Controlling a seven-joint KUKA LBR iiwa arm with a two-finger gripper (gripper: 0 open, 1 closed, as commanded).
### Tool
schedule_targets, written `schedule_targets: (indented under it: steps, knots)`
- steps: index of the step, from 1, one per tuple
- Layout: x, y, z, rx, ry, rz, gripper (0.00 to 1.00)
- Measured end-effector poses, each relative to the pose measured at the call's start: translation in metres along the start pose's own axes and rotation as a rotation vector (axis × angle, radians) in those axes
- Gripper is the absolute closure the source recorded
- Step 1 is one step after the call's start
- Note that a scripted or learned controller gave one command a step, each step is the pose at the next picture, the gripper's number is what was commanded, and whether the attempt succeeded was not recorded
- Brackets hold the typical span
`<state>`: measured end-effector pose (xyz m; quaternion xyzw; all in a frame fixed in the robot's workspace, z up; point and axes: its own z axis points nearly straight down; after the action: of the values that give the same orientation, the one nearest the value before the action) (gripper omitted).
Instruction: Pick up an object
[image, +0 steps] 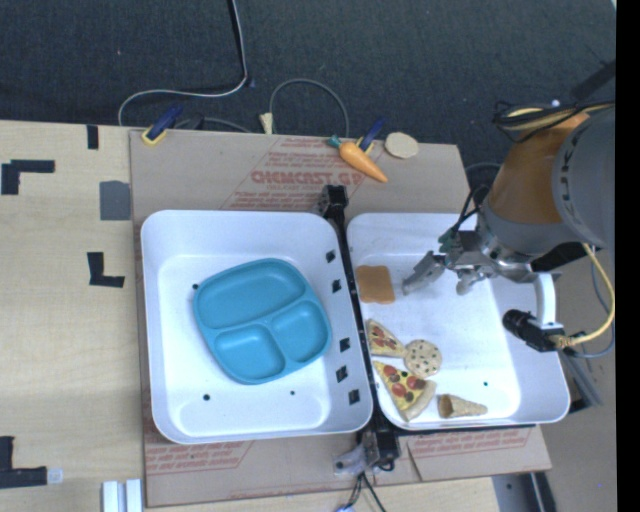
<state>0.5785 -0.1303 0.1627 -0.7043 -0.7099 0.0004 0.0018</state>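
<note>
Two white bins side by side on the table: left bin (160, 300) holding a blue divided plate (262, 320), right bin (500, 400) holding the toy food. Taking the tan bread slice (376, 284) as landmark: sits against the right bin's left wall, flat, roughly square, so no real long axis to line up with. Jaws (444, 270) spread open and empty, hanging low over the bin floor just to the right of the slice, one finger (424, 273) angled toward it, a clear gap still between them. Below the slice, two pizza wedges (400, 380) and a round cookie (422, 357); farther below and to the right, a small tan wedge (460, 406). Well above the slice, outside the bins on the cardboard, a toy carrot (362, 162) and a pale disc (402, 146). Likeliest target: the slice, being nearest; probably a short shift left, then a descent to straddle it. Risk: thin flat piece close to the wall, little room for the far finger.
</note>
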Motion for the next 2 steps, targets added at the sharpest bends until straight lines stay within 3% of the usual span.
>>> schedule_targets:
  steps: [1,2]
  knots:
    - [0.04,0.028,0.067,0.003,-0.001,0.003,0.0]
    - [0.029,0.062,0.078,-0.002,-0.002,0.005,0.0]
